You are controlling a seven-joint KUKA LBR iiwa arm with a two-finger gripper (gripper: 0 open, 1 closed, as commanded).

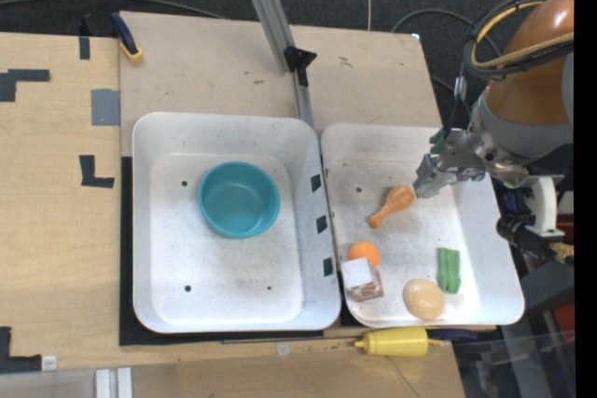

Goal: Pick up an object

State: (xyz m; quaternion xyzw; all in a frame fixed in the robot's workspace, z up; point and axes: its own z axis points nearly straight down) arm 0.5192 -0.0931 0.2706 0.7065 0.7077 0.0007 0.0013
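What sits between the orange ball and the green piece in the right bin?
Nothing: in the camera view the bin floor between the orange ball and the green piece is bare.

Grey arm (522,121), orange band, black cables, metallic end effector (437,171)

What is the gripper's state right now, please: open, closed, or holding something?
Gripper: cannot be told from this view; it sits above the right bin, just right of the orange drumstick-shaped toy, with nothing visibly held.

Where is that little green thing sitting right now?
The green thing lies in the right bin, near its right wall, just above and right of the pale egg-shaped object.
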